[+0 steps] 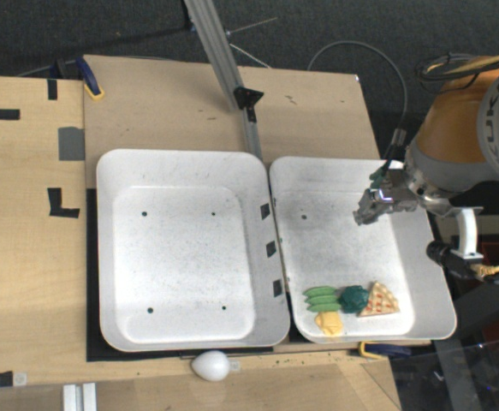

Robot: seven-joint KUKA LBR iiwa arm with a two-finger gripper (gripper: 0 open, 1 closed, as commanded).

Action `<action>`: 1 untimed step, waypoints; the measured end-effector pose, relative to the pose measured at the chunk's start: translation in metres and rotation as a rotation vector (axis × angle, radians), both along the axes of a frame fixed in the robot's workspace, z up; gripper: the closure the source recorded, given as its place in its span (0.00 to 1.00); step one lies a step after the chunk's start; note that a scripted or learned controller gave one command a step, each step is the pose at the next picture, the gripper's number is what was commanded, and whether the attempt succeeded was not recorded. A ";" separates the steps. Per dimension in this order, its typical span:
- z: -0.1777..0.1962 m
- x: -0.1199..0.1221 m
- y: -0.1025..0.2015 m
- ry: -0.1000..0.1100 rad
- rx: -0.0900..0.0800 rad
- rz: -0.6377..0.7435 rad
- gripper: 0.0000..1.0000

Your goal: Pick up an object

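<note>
Tool (369, 211) poised over the upper part of the right bin (335, 187), well apart from the objects; whether spread or pressed together cannot be told at this slant, nothing seen between the tips. Candidate objects bunched at the near edge of that bin: green piece (321, 296), dark green lump (352, 298), yellow piece (329, 321), orange-red wedge (379, 301), all touching or just beside one another. Left bin (181, 247) bare of objects; white egg-like thing (211, 366) lying outside on the table (26, 229), just beyond the bins' near edge. Likely risks: cluster packed tight, so a descent may straddle two pieces, or push the heap against the near wall rather than close on one. Low flat pieces near the wall leave little room, so a clip on the rim seems possible. Empty closure probable if aimed at a gap in the cluster.
</note>
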State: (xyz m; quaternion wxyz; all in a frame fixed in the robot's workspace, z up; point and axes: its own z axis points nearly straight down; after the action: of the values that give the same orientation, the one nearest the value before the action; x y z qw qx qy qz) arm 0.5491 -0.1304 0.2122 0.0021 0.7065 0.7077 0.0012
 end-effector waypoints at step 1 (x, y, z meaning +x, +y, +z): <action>-0.004 -0.005 0.051 0.006 0.003 0.004 1.00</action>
State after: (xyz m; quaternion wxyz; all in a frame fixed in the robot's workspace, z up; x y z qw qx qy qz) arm 0.5444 -0.0793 0.2079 -0.0010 0.7050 0.7092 -0.0001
